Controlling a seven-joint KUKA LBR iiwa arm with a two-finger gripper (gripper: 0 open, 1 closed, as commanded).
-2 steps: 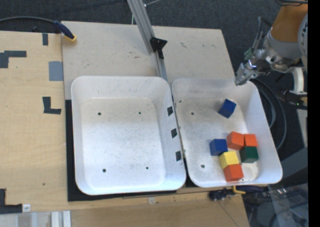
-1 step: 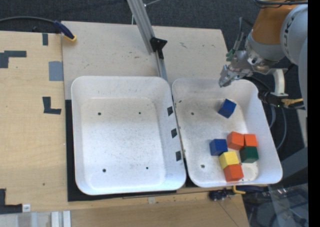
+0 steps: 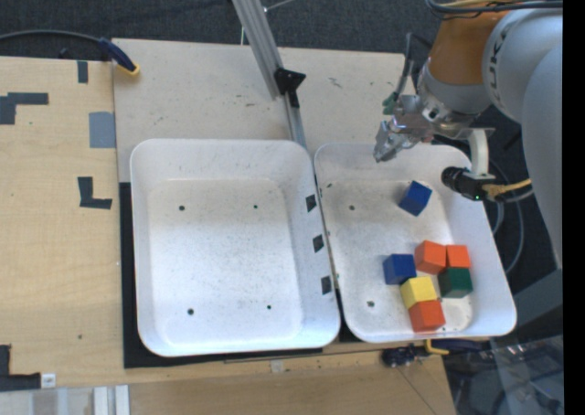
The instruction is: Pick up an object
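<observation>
— So where's the arm (image 3: 494, 38) sitting?

— Over the far end of the right bin (image 3: 352, 175), coming in from the right. Grey body, orange band above the wrist. The gripper (image 3: 386, 150) hangs above the bin's upper left part, tips pointing down and a bit to the left.

— Open or closed?

— From here I cannot tell; the tip is a small blurred cluster of metal. Nothing shows between its tips, so it isn't carrying anything that I can see.

— And the blocks?

— All in the right bin. A lone blue cube (image 3: 415, 197) lies tilted near the middle, a little below and right of the gripper, apart from it. Nearer the front there's a huddle: a second blue block (image 3: 398, 268) on the left, an orange block (image 3: 430, 257) just beside it, a smaller orange block (image 3: 457, 256) at that one's right, a dark green block (image 3: 455, 282) under that, a yellow block (image 3: 420, 292) in the middle, and a red-orange block (image 3: 427, 315) touching the yellow one at the front.

— The other bin?

— The left bin (image 3: 146, 175) sits right alongside, rims touching. A slanted metal pole (image 3: 256, 20) crosses the bench (image 3: 183, 84) behind it, and a black cable with a blue and yellow clip (image 3: 117, 55) lies at the far left
</observation>
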